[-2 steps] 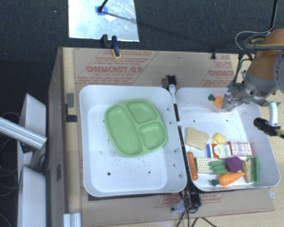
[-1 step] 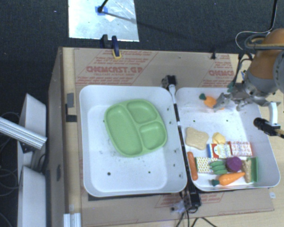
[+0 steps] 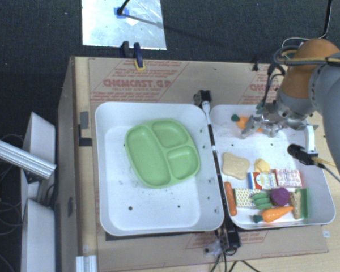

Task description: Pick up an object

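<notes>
The gripper [image 3: 261, 124] hangs over the right bin's [image 3: 327, 208] far end, fingers' spread unclear, just beside a small orange carrot [image 3: 242, 119]; the carrot may roll aside when touched.

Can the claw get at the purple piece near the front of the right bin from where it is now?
Probably yes. The claw sits over the bin's far end, and the purple piece lies uncovered on top. But green pieces and an orange carrot crowd it closely.
</notes>
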